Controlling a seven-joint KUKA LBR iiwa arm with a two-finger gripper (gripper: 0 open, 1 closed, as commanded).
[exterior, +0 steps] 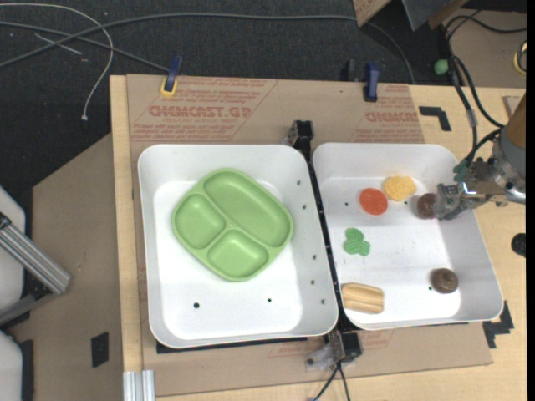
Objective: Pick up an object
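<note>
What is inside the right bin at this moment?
The right bin holds an orange-red round piece, a yellow piece, a green piece, a tan block and two brown pieces. The gripper partly covers the upper brown one.

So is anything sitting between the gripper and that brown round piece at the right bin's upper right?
Nothing visible. The gripper is right beside the brown piece, with no object between them. The yellow piece and red piece lie farther left, beyond it.
</note>
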